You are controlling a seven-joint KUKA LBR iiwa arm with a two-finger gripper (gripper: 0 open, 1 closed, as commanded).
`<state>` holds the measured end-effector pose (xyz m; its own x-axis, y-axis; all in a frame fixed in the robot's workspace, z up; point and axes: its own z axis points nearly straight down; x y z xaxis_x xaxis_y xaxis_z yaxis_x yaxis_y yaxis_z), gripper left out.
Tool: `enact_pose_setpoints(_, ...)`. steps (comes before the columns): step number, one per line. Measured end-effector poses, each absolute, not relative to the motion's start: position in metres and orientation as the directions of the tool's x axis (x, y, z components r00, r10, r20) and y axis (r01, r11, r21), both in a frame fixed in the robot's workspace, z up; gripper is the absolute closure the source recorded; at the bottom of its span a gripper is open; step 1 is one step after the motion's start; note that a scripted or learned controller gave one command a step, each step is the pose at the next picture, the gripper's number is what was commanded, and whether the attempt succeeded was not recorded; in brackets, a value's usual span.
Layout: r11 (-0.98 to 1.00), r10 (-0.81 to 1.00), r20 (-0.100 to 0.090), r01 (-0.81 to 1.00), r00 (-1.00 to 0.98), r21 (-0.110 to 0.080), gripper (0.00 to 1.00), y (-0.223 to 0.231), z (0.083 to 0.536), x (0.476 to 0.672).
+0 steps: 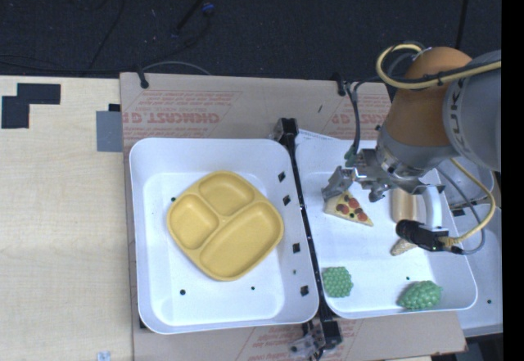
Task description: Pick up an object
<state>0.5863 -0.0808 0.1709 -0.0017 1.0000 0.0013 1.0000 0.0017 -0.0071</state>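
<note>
Spanning most of the frame, the bench [57, 212] carries two white bins side by side. In the left bin [155, 163] lies a yellow tray [225, 224] with three compartments, tilted diagonally and taking up much of the floor. Reaching in from the right, the arm [426, 106] hangs over the right bin [368, 269], its orange band at upper right of the frame.

At the upper middle of the right bin the pincer [354, 186] is low over the floor, and its grey fingers seem spread a little, with nothing between them. Just beside it, towards lower right, lies a pizza slice [350, 209], a flat wedge with red spots on top. By my judgement this is the nearest thing to take. It looks like a light, stiff toy, thin and lying flat, so a grip would do best across the narrow width near the crust edge, with the fingers pressed close to the floor; the smooth top may slip.

Along the lower edge of the right bin sit two green clumps, one [336, 281] near the divider and another [421, 295] at lower right. They look bumpy and easier to pinch. A tan piece [403, 205] lies partly behind the arm's cables.
</note>
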Motion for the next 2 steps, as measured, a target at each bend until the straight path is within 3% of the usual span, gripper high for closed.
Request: enact_pose_setpoints(2,0.000,1.000,-0.001,1.000,0.000,-0.001,0.00,-0.082,0.089,0.597)
